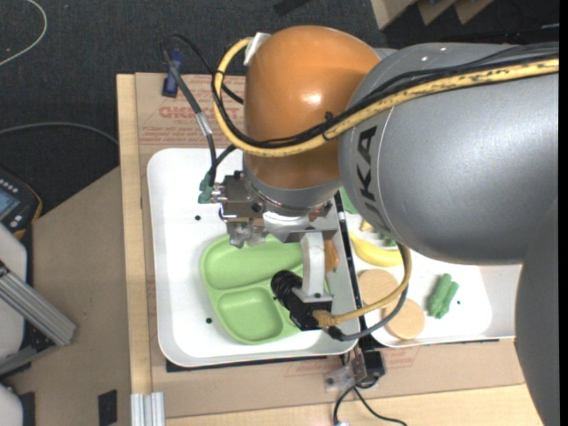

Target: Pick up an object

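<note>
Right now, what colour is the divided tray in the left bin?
The divided tray is light green all over, seen clearly in the camera view.

Bench (131,327): brown top with faint red print along its far edge, carrying two shallow white bins side by side that touch or nearly touch, the seam between them hidden under the arm. Left bin (169,238): a pale green tray (240,304) with two compartments lies flat near the front wall, with bare white floor to its left and behind it. Right bin (470,327): a yellow banana (377,254) lies by the left wall, two tan discs (408,319) sit just in front of it, and a small green piece (441,295) lies near the discs, to their right.
</note>
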Motion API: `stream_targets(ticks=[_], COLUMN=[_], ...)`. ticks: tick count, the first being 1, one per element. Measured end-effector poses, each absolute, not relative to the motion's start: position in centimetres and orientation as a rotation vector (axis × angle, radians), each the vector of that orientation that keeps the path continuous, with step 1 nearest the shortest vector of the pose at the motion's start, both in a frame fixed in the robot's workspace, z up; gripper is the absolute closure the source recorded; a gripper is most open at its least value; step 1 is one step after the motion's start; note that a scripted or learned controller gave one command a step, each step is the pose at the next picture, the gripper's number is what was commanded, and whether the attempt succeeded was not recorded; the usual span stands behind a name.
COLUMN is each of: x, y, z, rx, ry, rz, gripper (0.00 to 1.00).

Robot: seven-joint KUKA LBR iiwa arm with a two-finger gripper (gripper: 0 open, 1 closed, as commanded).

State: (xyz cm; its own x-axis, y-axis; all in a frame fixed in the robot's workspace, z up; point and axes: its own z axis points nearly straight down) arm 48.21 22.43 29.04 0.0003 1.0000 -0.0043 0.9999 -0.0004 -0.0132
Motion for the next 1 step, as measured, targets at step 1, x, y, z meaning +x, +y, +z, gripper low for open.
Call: stream_targets(ticks=[1], x=[59.48], y=[22.36], z=[44.17], rx=[-2.232], ry=[-2.229], rz=[-0.031], gripper=[1.00])
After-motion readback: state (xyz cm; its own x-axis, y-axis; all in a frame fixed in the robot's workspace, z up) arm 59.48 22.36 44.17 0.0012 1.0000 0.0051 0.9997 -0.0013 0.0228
